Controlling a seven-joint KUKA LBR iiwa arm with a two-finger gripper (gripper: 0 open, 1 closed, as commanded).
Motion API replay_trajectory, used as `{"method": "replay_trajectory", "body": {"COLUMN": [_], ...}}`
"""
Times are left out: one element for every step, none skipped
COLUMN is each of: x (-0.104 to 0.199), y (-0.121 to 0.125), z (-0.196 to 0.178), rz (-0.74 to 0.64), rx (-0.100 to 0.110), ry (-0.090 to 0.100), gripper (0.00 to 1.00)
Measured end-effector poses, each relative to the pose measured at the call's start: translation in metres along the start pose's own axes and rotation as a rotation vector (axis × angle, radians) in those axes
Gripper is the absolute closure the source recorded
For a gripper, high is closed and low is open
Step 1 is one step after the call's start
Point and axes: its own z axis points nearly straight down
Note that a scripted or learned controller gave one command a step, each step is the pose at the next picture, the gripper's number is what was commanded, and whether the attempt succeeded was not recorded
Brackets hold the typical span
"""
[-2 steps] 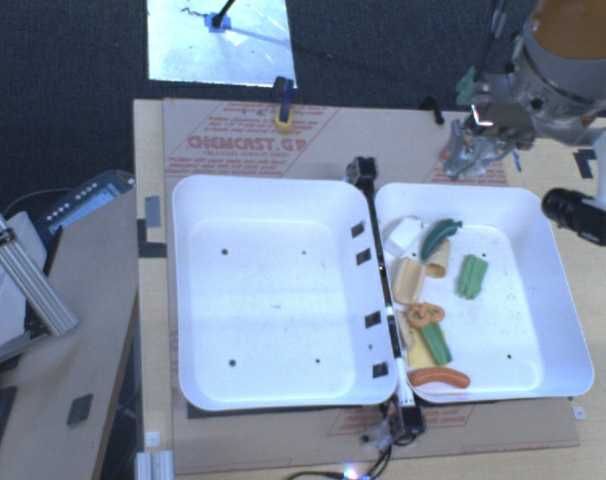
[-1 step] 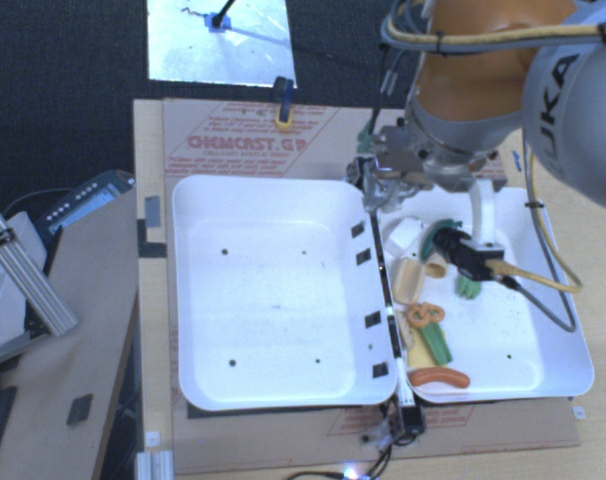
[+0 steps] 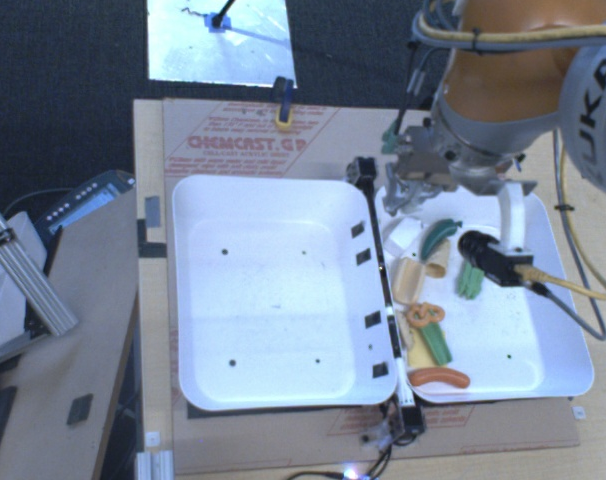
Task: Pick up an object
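The gripper [image 3: 415,196] hangs over the upper left corner of the right bin [image 3: 543,368], under the arm's orange band [image 3: 518,48]; whether it is spread or pressed together cannot be told. Just below and right of it lies a dark green piece [image 3: 440,235], beside a tan block [image 3: 410,279]. Lower in the frame sit an orange ring [image 3: 424,314], a green stick [image 3: 436,343] and an orange sausage shape [image 3: 440,377]. A green bundle [image 3: 470,280] lies right of centre. The left bin [image 3: 273,298] adjoins. Red print on the board [image 3: 248,133] reads "CHEMCAST GP".
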Motion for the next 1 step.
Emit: {"method": "replay_trajectory", "body": {"x": [-0.0219], "y": [0.0049], "z": [-0.0141], "rz": [0.001], "rx": [-0.001], "ry": [-0.001], "gripper": [1.0]}}
